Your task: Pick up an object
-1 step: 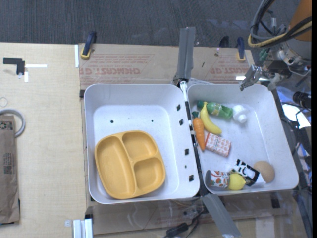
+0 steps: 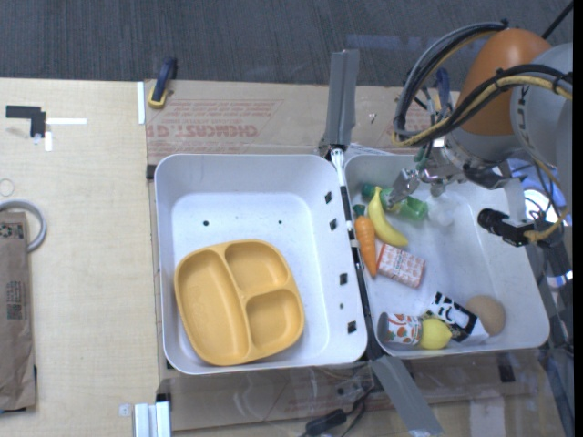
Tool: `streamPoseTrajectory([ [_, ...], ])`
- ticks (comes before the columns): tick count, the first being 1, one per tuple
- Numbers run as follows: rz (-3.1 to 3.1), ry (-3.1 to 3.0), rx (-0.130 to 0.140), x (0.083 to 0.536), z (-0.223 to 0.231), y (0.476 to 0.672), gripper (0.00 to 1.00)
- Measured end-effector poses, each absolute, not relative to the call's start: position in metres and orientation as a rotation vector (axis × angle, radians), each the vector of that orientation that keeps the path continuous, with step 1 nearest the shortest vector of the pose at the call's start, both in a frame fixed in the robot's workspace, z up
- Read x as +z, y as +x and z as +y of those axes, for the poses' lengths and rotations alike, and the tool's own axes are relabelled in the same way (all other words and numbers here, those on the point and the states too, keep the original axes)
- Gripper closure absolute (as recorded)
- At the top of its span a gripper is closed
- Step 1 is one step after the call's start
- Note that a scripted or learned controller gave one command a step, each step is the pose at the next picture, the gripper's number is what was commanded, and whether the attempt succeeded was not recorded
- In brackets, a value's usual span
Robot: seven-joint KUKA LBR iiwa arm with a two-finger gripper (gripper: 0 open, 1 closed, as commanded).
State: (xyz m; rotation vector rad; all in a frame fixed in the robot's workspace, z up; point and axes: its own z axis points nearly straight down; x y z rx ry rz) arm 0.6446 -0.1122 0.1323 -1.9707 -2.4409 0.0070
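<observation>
The right bin holds a yellow banana, an orange carrot, a green item, a red-and-white checked packet, a yellow lemon, a small printed can, a black-and-white item and a tan egg-shaped thing. My gripper hangs at the bin's far left part, right over the green item and the banana's top end. Its grey fingers point down-left, and nothing is seen between them.
The left bin carries a yellow divided plate. A cardboard sheet lies behind the bins. A brown paper bag rests at the bench's left edge. Cables and the arm's orange band arch over the right bin's back.
</observation>
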Motion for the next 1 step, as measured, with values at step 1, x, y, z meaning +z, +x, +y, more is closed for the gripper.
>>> streamPoseTrajectory([
  [1, -2.602, -1.765, 0.001, 0.0917, -0.1083, 0.6359, 0.00],
])
